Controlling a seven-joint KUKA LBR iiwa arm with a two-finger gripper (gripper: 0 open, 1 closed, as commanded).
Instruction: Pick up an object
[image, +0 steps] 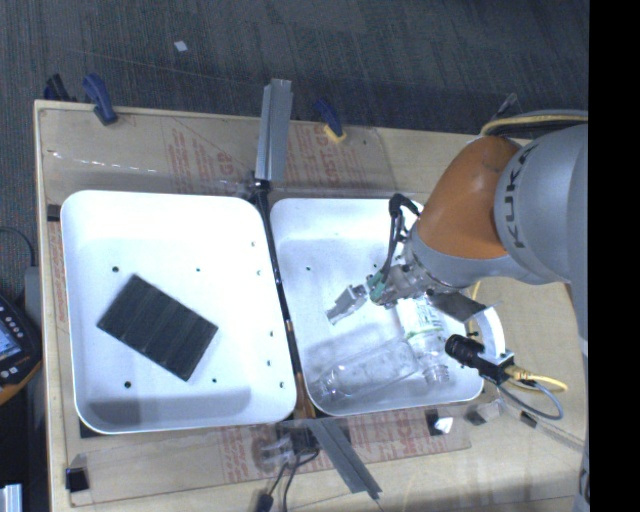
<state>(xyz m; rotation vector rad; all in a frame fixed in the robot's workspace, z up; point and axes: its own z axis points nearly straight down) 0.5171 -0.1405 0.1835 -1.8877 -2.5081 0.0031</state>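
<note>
Blurring into white, a clear bottle (375, 370) lies beneath the claw (348, 303).

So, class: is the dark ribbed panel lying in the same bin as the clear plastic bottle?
No: the dark ribbed panel lies in the left bin, while the clear plastic bottle lies in the right bin.

Bright overhead light; left bin (80, 230) glares, perhaps overexposed; edges slightly soft.

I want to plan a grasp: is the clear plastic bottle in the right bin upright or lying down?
Lying down. The clear bottle rests on its side along the floor of the right bin, its length running toward the bin's near-left corner.
</note>
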